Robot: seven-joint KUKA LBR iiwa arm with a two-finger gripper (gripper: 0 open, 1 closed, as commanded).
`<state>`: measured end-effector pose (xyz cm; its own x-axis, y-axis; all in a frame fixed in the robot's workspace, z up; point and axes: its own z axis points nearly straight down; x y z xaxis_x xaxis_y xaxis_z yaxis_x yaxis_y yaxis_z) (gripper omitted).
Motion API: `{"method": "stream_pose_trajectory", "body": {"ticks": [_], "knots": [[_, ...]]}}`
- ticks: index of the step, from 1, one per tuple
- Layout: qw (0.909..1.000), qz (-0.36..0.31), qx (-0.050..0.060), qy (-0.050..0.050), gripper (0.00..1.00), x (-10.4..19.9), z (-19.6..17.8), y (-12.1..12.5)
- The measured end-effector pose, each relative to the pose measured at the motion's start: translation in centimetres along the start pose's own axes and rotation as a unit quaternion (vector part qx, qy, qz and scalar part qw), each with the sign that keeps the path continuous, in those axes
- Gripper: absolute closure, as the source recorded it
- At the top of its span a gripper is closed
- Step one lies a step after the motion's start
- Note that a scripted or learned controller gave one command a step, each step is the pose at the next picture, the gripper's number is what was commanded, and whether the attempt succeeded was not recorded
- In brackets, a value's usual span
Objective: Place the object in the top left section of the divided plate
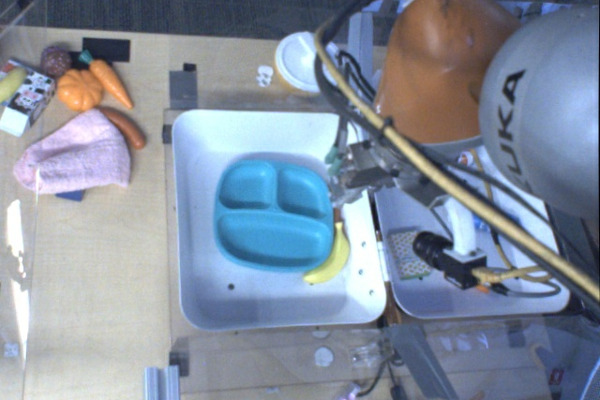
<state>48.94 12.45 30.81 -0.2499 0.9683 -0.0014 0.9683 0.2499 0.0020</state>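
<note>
I am hovering my two-finger gripper (339,185) over the right rim of the blue three-section plastic plate (274,213), and I cannot tell what it is doing. The curved yellow toy banana (330,259) is lying just below me, against the plate's lower right edge inside the left shallow white bin (197,229). Its long axis is running from upper right down to lower left, well apart from the top left section.

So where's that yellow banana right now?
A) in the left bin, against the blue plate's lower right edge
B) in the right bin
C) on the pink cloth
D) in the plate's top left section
A: the banana lies on the left bin floor, curving along the blue plate outside its rim.
</note>
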Motion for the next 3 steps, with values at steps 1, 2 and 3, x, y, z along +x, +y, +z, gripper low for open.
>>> {"method": "stream_pose_trajectory", "body": {"ticks": [1,2,3], "knots": [[0.9994,0.035,0.002,0.0,1.0,2.4,4.8,10.9],[0.9975,-0.071,0.002,0.001,1.0,4.5,7.4,6.8],[0.9995,0.031,0.002,0.001,1.0,2.6,9.7,0.4]]}}
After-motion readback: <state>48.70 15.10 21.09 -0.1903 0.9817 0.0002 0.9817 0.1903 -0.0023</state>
